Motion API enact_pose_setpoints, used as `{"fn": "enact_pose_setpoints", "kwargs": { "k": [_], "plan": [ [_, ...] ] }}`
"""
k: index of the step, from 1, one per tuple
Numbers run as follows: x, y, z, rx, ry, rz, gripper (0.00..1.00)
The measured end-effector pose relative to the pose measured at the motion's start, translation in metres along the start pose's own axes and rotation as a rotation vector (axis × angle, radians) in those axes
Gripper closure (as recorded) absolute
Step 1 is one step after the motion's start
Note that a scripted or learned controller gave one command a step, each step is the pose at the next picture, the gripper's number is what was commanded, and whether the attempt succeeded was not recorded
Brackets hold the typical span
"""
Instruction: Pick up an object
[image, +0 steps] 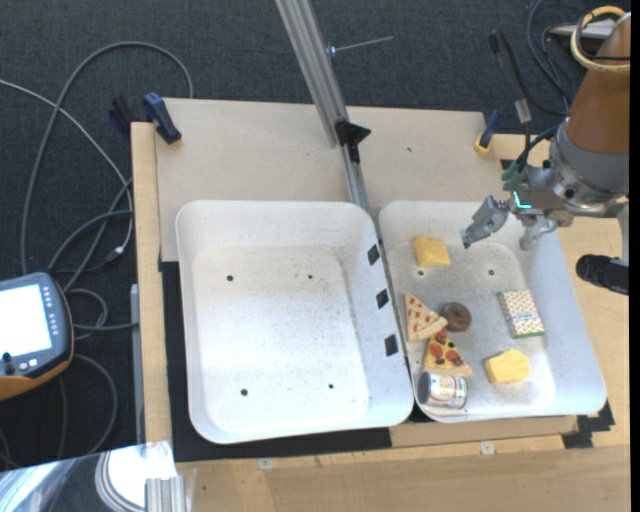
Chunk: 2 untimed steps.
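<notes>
Right now I see 2 white bins: the left bin (275, 320) and the right bin (560, 330). From 3 o'clock my arm (600, 120) reaches over the right bin's 12 o'clock edge; its gripper (508, 228) hangs spread apart, holding nothing. Below it, toward 7 o'clock, lies a yellow block (431, 251). Toward 6 o'clock sit 2 pizza slices (423, 318), a can (443, 390), a brown donut (456, 317).

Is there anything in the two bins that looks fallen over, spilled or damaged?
One thing: the small can at the right bin's near edge lies on its side, pressed against a pizza slice. Nothing looks spilled or broken. The other items lie flat and separate.
</notes>
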<state>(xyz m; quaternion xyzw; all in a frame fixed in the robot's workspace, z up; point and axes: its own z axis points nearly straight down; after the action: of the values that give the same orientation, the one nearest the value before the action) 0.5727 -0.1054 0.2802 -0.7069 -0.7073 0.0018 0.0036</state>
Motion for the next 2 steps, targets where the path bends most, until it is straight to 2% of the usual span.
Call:
{"fn": "enact_pose_setpoints", "kwargs": {
  "k": [1,2],
  "plan": [
    [0.000,0.001,-0.002,-0.005,-0.001,0.000,0.00],
    [0.003,0.007,0.043,0.000,0.000,0.000,0.00]
  ]
}}
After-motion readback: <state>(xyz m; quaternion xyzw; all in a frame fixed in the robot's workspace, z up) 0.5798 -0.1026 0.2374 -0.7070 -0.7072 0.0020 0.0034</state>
